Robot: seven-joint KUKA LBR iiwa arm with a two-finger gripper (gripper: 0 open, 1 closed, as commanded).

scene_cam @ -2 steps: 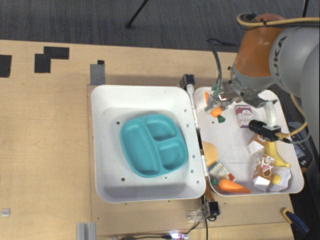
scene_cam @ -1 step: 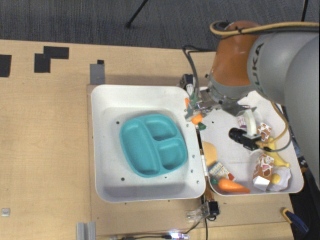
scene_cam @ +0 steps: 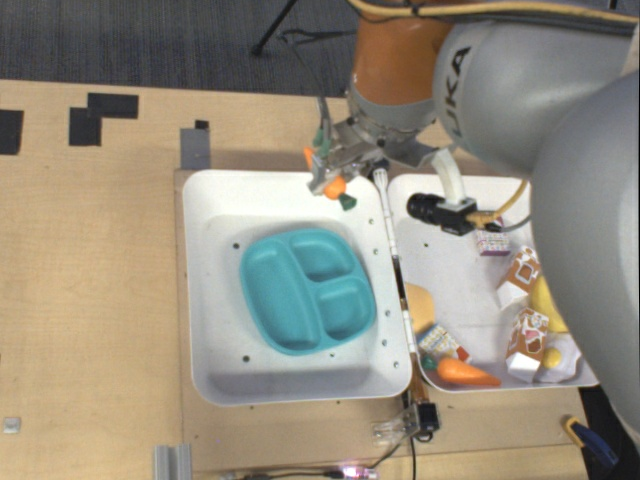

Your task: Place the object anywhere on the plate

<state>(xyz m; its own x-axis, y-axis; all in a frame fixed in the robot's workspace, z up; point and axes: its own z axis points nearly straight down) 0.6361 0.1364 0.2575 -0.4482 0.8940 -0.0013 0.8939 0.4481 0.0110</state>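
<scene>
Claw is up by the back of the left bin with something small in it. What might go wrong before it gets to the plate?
1. The claw pinches a small orange piece at its tip; it may slip.
2. It hangs over the left bin's back edge, apart from the blue plate, so releasing here would likely miss.
3. The plate's dividers might tip the piece.

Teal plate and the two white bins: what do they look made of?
Teal plate: likely moulded plastic, smooth with a soft sheen; one even colour, rounded dividers between three compartments. Left bin and right bin: probably thin plastic, matte to satin white, with rounded corners and softly curved walls; painted metal cannot be ruled out.
</scene>
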